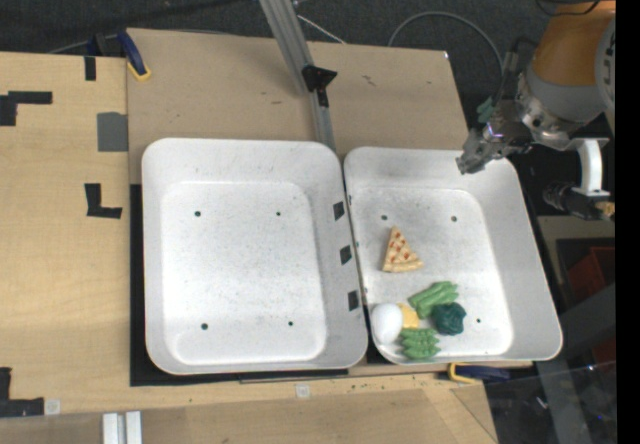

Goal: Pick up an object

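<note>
Pincer (478, 158) hovers over the right bin's (500, 222) far rim, grip state unclear; best descend squarely over the pizza-slice toy (400, 252).

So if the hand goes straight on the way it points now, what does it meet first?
Probably the far right rim of the right white bin: the hand points down-left just above it. Depth is unclear, so it might pass the rim and meet the speckled floor.
</note>
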Controlling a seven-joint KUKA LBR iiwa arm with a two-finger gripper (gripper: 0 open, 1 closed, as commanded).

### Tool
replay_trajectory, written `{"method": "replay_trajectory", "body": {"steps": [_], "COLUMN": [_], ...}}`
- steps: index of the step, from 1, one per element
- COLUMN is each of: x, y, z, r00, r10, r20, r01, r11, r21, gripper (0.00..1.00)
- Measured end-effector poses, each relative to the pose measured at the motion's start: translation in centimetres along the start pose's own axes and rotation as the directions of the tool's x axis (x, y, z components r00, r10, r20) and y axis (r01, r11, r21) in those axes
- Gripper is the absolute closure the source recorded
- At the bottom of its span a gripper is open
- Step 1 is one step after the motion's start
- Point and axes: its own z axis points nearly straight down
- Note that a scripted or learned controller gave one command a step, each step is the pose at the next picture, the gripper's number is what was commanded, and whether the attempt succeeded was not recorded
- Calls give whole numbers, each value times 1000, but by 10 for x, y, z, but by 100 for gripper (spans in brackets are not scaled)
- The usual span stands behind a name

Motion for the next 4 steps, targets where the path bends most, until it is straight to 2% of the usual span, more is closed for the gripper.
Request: {"method": "replay_trajectory", "body": {"steps": [1, 3, 4], "x": [45, 144, 193], "y": [8, 16, 11], "z": [7, -6, 0], "r00": [1000, 1000, 1000], "r10": [1, -1, 0], "r20": [1, 0, 0], "r01": [-1, 1, 0], "r11": [1000, 1000, 1000], "r21": [2, 2, 3], "gripper": [100, 100, 100]}}
